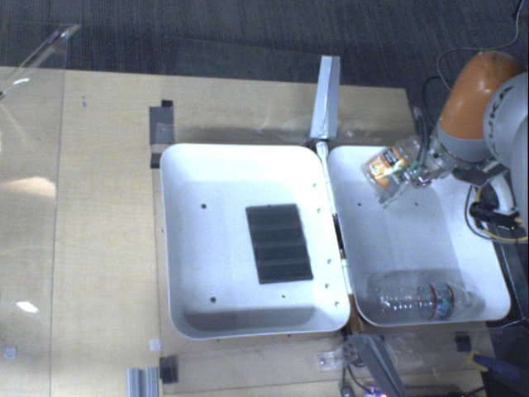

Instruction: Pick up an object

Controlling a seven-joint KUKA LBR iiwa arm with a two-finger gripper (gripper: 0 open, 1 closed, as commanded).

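The tool [405,170] is over the back of the right bin [413,238], and a small clear packet with orange inside [385,169] sits at its tip. I cannot tell if it grips the packet. A clear bottle [417,298] lies at the right bin's front, and a dark ridged block [278,242] lies in the left bin [190,222].

Bench fixtures around two white bins

A light wooden bench [91,222] carries the left bin [178,222] and the right bin [488,292] side by side, nearly touching. A grey upright post [326,98] stands behind their junction, a small dark bracket [163,126] sits near the left bin's far corner, and dark carpet [207,7] lies beyond the bench.
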